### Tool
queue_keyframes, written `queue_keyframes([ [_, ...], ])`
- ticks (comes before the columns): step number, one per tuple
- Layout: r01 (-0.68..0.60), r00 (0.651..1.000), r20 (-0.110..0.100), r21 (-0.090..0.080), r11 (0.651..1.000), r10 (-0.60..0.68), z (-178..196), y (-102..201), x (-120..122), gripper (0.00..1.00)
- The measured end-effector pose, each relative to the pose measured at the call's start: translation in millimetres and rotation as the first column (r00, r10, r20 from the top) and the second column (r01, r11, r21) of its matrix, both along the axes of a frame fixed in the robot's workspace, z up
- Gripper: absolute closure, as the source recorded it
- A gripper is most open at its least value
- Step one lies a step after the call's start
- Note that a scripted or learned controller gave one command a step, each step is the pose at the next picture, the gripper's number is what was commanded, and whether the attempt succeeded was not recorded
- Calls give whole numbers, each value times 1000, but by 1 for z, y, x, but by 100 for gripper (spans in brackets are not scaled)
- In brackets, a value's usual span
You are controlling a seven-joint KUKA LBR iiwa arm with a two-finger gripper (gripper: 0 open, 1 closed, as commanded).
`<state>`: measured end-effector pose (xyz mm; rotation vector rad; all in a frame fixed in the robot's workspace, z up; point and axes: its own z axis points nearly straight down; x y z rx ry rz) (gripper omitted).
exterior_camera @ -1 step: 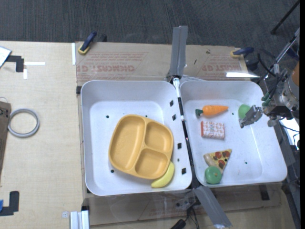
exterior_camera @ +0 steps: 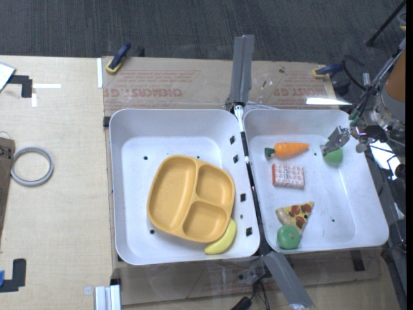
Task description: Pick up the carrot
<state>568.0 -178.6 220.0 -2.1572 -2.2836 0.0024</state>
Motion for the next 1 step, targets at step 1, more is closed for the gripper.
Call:
queue_keyframes([
  [1, -129, 992, 1, 0, 992, 129, -56, 40, 63, 0],
])
